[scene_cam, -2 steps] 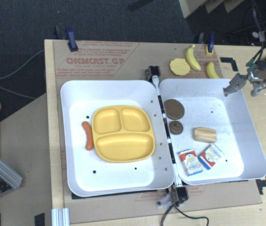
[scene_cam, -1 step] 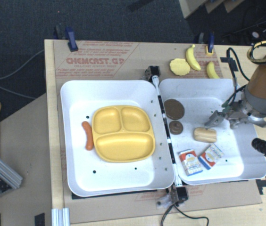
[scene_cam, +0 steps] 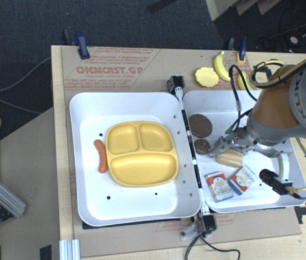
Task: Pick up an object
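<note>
The right bin holds a large brown disc, a smaller brown disc, a tan loaf-shaped piece, a red and white packet and a blue and white packet. My gripper is low in this bin, just above the tan piece's left end and right of the small disc. The grey arm with its orange band covers the bin's right half. Whether the gripper touches the tan piece is hidden.
The left bin carries a yellow divided plate with an orange sausage beside it. A banana and a yellow lump lie on the bench behind the right bin. Cables run at the right edge.
</note>
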Available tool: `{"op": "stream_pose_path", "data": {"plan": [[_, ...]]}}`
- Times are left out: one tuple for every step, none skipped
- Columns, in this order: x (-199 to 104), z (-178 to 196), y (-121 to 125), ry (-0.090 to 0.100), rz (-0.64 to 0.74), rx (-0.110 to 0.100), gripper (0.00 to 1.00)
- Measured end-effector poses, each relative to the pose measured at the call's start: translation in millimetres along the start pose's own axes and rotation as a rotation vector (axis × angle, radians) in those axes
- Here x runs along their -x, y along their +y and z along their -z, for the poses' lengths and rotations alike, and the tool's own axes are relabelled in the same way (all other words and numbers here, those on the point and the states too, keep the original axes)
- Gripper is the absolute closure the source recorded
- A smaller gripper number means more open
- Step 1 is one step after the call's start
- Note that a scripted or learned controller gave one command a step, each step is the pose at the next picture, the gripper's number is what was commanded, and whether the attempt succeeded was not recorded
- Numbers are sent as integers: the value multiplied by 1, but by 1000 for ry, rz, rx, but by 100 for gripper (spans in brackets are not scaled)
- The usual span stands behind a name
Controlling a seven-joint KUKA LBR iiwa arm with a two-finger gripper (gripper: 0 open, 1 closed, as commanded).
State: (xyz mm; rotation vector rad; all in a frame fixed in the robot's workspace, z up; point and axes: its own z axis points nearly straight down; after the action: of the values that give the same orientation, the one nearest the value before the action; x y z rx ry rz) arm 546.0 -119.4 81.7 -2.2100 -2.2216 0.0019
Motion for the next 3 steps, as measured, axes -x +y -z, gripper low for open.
{"op": "stream_pose_path", "data": {"plan": [[4, 13, 2, -5, -6, 8, 100], [4, 13, 1, -4, -6, 7, 0], [-18, 2, -49, -2, -7, 0, 0]]}}
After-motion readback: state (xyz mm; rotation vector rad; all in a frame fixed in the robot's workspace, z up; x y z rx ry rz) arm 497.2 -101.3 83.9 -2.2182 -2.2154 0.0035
